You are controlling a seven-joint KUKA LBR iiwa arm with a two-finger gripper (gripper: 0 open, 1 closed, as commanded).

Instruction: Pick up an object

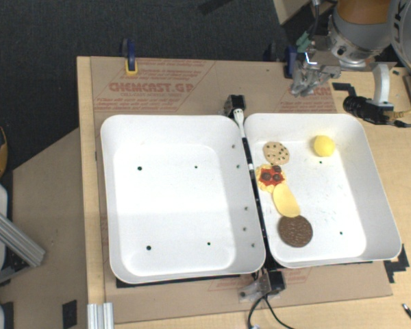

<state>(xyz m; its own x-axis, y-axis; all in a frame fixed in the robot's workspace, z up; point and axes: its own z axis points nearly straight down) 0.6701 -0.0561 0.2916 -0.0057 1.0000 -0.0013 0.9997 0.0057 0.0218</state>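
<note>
Fingers of the gripper (305, 86) hang above the brown board behind the right bin (370, 184), outside it and clear of everything in it; whether they are spread or closed cannot be made out at this size, and nothing shows between them. The grey arm (366, 9) with its orange band reaches in from the upper right corner.

Red printing on the board (154, 81) behind the left bin (171, 197) reads "CHEMCAST GP", with smaller red lines beneath it too fine to read; more red print lies under the gripper, mostly covered.

Inside the right bin, toward its left side, five things lie in a loose column. A chocolate-chip cookie (276, 151) sits at the far end, a yellow ball (322, 145) well to its right. Just below the cookie is a red and orange piece (271, 177), touching a pale yellow oval piece (285, 201), which in turn touches a dark brown round cookie (295, 231) nearest the front rim. A blue and yellow clamp (129, 55) grips the worktop's far edge at left.
</note>
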